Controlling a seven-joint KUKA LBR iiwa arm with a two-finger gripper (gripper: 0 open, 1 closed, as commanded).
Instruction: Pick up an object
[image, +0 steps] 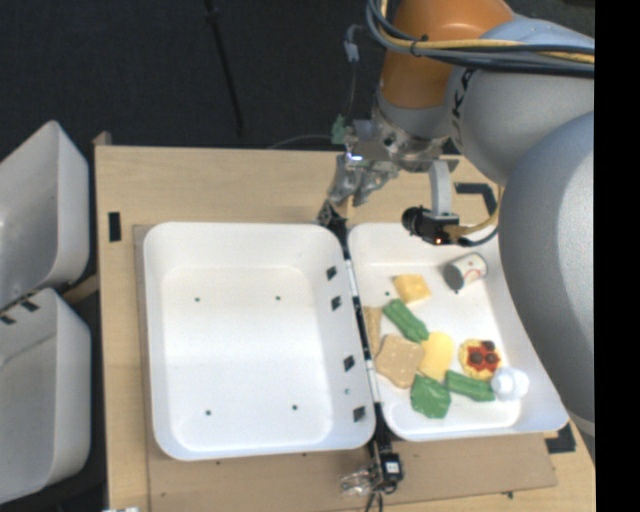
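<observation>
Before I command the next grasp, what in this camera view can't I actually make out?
- Hand: small and dark against the bench at the bins' far edge; its state is unreadable.
- Shallow white right bin: its right wall is covered by the grey arm.
- Small grey cylinder: too small to identify.
- Tan flat piece: partly overlapped by the yellow piece and the green piece.

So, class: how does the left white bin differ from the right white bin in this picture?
The left bin shows a bare white floor, while the right bin holds a cluster of small toy items, green, yellow and tan. The left bin lies fully in view; the right bin is partly covered by the grey arm. Both are shallow, white and sit side by side.
</observation>
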